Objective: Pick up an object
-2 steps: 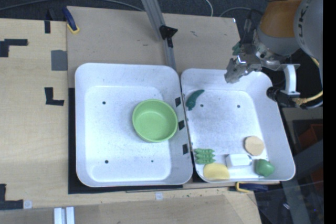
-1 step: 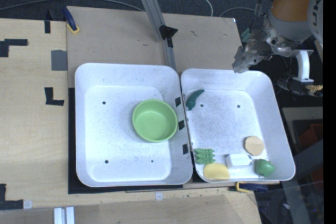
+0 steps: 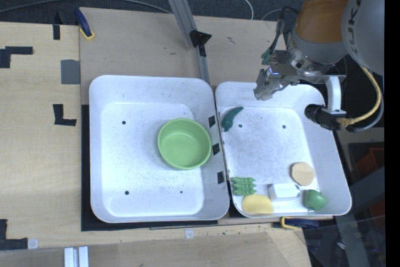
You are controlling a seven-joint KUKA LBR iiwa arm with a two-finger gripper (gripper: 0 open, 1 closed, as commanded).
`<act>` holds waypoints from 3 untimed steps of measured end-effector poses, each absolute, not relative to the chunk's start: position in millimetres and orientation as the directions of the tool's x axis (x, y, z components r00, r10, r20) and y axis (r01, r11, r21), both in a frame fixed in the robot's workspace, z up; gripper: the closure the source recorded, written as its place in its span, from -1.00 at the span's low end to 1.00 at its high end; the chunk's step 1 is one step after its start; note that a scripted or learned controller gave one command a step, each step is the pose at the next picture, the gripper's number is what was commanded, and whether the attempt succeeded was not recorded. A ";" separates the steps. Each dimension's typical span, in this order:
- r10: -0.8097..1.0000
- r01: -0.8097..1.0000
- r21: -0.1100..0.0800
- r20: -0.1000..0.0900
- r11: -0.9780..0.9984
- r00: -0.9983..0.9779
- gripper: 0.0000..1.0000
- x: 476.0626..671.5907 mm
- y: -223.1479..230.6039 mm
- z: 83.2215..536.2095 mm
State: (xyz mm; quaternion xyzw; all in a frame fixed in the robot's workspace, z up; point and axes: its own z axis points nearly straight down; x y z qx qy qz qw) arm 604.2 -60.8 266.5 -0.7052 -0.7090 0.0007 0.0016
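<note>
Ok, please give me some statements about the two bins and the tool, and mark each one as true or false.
1. The green bowl stands in the left bin. True.
2. The tool hangs above the left bin. False: it is over the far edge of the right bin.
3. The dark green piece lies apart from the other small things, near the right bin's far left corner. True.
4. The yellow object lies inside the green bowl. False: it lies at the near edge of the right bin, beside a white block.
5. The tool holds the tan round object. False: that object lies on the bin floor.
</note>
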 end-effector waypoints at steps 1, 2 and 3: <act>1.000 1.000 -0.005 0.001 0.005 -0.005 1.00 570.7 -11.4 256.3; 1.000 1.000 -0.004 0.001 0.006 -0.006 1.00 541.7 37.6 254.5; 1.000 1.000 -0.005 0.001 0.007 -0.007 1.00 513.0 87.5 247.2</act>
